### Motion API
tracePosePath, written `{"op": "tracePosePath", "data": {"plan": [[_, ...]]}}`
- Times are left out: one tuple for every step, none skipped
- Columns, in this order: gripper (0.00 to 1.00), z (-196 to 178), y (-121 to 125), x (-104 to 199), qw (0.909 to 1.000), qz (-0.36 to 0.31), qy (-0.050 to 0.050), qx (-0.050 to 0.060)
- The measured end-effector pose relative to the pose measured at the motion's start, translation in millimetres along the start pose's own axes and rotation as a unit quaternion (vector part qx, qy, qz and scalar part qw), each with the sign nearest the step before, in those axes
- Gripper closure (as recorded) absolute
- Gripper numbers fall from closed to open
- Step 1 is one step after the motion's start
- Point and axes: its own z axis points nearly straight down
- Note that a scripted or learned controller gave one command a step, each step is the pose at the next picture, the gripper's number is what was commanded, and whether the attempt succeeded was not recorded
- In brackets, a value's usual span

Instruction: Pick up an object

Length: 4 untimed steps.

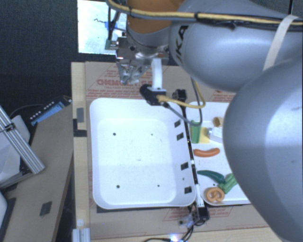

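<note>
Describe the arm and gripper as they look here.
The arm is bulky, rounded and grey, with an orange band above the wrist. A yellowish cable runs along it, and a pale strap crosses one link. The gripper is small, metallic and silver-grey.

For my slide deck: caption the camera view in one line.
Grey arm poised above two white bins, toys in the right one.

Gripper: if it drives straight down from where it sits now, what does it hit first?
Likely the cardboard sheet behind the left bin, not the bin floor. The gripper hangs beyond the bin's far rim; depth is unclear from this slanted view.
</note>
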Motion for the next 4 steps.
{"op": "tracePosePath", "data": {"plan": [[1.0,-5.5,2.5,-62.1,1.0,0.008,-0.003,0.0],[1.0,-24.5,9.2,-2.5,1.0,0.002,0.0,-0.001],[1.0,-10.5,-3.6,-81.3,1.0,0.008,-0.003,0.001],[1.0,-17.3,9.4,-13.7,1.0,0.002,-0.001,-0.001]]}}
